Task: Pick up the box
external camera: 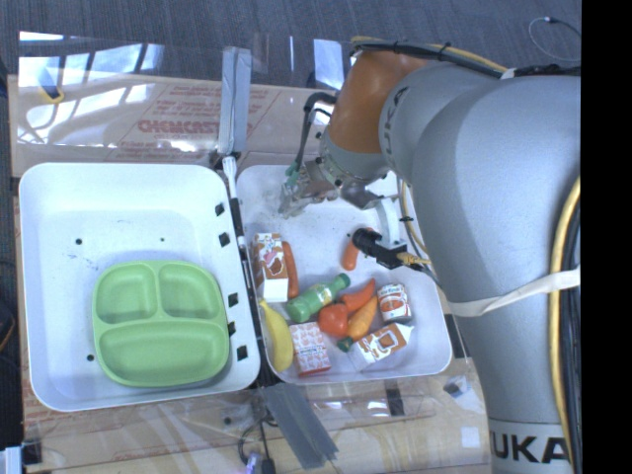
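Observation:
Three boxes lie in the right bin. A brown and white carton rests against the bin's left wall. A small red box sits near the front edge, and a white and orange carton lies at the front right. My gripper hangs over the bin's back left corner, above and behind the brown carton and apart from it. Nothing shows between its tips.
The right bin also holds a green bottle, a banana, a tomato, carrots, a small can and a small orange piece. A green divided plate lies in the left bin.

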You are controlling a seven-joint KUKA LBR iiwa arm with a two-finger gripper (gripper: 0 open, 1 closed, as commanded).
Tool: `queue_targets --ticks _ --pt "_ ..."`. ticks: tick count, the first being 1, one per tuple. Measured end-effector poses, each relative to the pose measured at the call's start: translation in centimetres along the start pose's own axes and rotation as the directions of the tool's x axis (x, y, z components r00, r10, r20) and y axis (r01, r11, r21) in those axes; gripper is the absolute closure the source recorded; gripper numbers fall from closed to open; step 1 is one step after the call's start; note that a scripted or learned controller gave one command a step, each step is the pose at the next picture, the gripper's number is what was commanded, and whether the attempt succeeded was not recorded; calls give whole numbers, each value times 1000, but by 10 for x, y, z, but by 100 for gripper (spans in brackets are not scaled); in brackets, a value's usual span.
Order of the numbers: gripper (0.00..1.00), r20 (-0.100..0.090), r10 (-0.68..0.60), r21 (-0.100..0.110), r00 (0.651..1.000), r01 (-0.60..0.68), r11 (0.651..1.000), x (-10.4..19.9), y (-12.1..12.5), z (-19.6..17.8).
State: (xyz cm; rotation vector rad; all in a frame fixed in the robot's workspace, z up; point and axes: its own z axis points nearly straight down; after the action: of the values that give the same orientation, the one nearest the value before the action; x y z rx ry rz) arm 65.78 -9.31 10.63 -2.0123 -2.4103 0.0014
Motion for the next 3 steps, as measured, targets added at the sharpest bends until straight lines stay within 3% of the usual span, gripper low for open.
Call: queue_targets --ticks 1,2,3 --pt "100 2 -112 -2 994 112 994 17 2 -87" --pt "100 0 -508 1 862 508 862 -44 -33 -13" --pt "100 3 -541 -1 841 541 841 -92 -120 13"
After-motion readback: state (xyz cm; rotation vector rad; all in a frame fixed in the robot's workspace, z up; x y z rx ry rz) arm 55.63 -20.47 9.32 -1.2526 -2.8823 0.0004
